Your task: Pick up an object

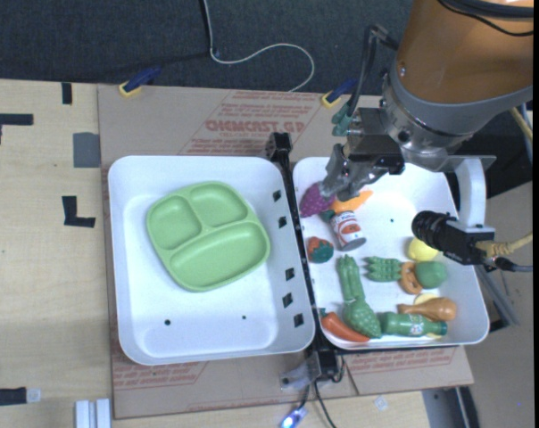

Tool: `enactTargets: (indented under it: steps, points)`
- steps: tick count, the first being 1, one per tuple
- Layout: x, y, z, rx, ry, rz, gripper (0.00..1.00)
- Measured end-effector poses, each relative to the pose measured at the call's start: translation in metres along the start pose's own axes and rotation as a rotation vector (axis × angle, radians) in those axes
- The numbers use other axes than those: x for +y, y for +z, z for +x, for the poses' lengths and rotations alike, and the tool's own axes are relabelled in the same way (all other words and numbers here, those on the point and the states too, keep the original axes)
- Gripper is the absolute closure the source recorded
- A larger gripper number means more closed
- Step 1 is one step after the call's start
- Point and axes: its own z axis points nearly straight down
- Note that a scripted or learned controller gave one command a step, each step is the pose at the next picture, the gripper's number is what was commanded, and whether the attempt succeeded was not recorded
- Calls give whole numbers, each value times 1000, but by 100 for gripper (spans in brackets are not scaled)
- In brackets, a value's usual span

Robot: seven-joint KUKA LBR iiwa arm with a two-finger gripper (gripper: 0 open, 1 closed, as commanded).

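My gripper (341, 188) hangs over the upper left part of the right bin (430, 185), its fingers pointing down just above a purple grape bunch (316, 201) and a small orange piece (355, 201). A white can with a red label (348, 228) lies right below it. Further down the bin lie a teal and red round toy (320, 250), a green corn cob (351, 283), a green spiky toy (383, 268), a carrot (339, 328), a green bottle (412, 326), a yellow lemon (423, 250) and a tan chicken leg (430, 308).
The left bin (131, 310) holds a green divided plate (207, 234). A black camera mount (443, 233) juts over the right bin's right side. Black clips line the wall between the bins. A white cable runs across the dark floor behind the bench.
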Motion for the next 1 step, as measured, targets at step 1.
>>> enactTargets:
  steps: [1]
  points:
    - [-1, 45, -26, 1, 6, 1, 100]
